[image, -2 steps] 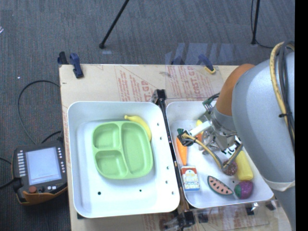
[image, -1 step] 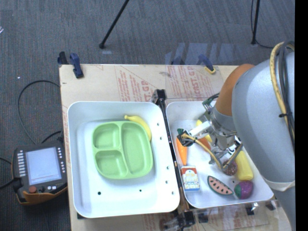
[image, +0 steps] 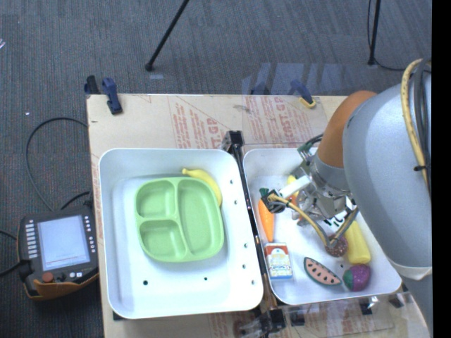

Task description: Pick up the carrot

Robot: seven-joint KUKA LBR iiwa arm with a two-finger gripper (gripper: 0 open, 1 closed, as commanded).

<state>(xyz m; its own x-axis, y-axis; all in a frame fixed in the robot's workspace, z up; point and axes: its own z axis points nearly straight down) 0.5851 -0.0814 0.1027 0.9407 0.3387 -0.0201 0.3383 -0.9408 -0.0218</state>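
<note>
The carrot [image: 266, 218] is orange with a green top and lies along the left wall of the right bin [image: 262, 159], pointing toward the front. My gripper [image: 304, 201] hangs low inside that bin, just right of the carrot's leafy end. Cables and the grey wrist crowd around it. Nothing shows held in it, and the carrot rests on the bin floor.
The right bin also holds a small carton [image: 279, 260], a watermelon slice [image: 321, 271], a purple-green fruit [image: 357, 277] and a yellow piece [image: 356, 242]. In the left bin [image: 113, 189] are a green divided plate [image: 180, 219] and a banana [image: 205, 182]. A teach pendant [image: 58, 252] lies on the floor at left.
</note>
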